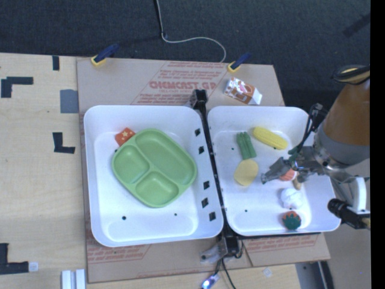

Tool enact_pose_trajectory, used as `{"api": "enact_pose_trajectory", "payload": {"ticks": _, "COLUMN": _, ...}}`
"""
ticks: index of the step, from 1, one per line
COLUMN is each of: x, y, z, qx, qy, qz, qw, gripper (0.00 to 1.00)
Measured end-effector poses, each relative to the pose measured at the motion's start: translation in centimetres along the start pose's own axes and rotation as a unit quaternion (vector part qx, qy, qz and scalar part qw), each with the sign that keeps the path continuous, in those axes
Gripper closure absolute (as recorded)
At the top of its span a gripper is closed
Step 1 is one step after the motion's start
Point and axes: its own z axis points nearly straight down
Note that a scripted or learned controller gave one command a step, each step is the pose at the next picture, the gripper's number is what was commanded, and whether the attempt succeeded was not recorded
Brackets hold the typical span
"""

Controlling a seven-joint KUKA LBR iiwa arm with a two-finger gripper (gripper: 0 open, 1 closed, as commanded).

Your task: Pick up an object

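The gripper is seen low in the right bin, dark fingers spread, nothing pinched. A small orange piece lies just behind it. Open white floor is left toward the near wall. A smooth yellow banana, ribbed green pod and pale round piece are noted nearby.

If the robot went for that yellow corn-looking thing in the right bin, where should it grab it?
Probably across the middle of the yellow corn, coming straight down from above. It lies flat and long, running at a slant from upper left to lower right, so the fingers would close across its narrow width. There is bare bin floor on both long sides; the green piece sits just to its left.
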Motion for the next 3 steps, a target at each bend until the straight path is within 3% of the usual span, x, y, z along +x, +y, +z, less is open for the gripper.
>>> {"api": "enact_pose_trajectory", "payload": {"ticks": 1, "x": -2.5, "y": 3.5, "z": 11.7, "qx": 0.003, "qy": 0.000, "qz": 0.000, "qw": 1.0000, "gripper": 0.00}}
{"api": "enact_pose_trajectory", "payload": {"ticks": 2, "x": 1.7, "y": 10.0, "z": 12.6, "qx": -0.002, "qy": 0.000, "qz": -0.002, "qw": 1.0000, "gripper": 0.00}}
{"api": "enact_pose_trajectory", "payload": {"ticks": 3, "x": 1.5, "y": 9.9, "z": 11.4, "qx": -0.003, "qy": -0.001, "qz": -0.001, "qw": 1.0000, "gripper": 1.00}}
